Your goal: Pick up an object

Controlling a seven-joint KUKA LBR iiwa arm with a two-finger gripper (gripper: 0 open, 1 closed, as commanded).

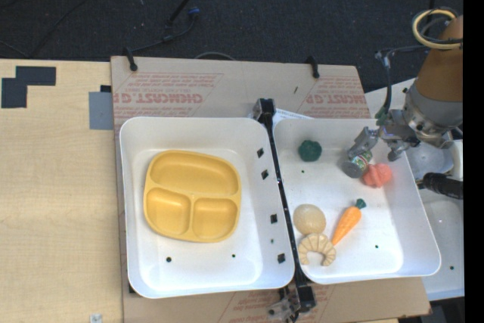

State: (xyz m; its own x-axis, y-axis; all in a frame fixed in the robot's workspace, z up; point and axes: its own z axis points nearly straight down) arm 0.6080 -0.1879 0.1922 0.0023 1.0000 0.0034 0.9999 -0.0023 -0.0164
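Observation:
The right bin [423, 253] holds several toy foods: a dark green ball [309, 150], a pink-red lump [379, 176], an orange carrot [346, 224], a beige round piece [309, 218] and a pale croissant [317, 249]. My gripper [376, 156] hangs over the bin's upper right part, just above the pink-red lump. It is open, with one grey finger [357, 159] to the lump's left and the other finger [395, 150] to its upper right. Nothing is held between them.
A yellow divided plate [193, 194] lies in the left bin [136, 253]. A black divider [277, 185] runs between the two bins. The arm [439, 79] comes in from the right, over the right bin's far corner. Cardboard lies under both bins.

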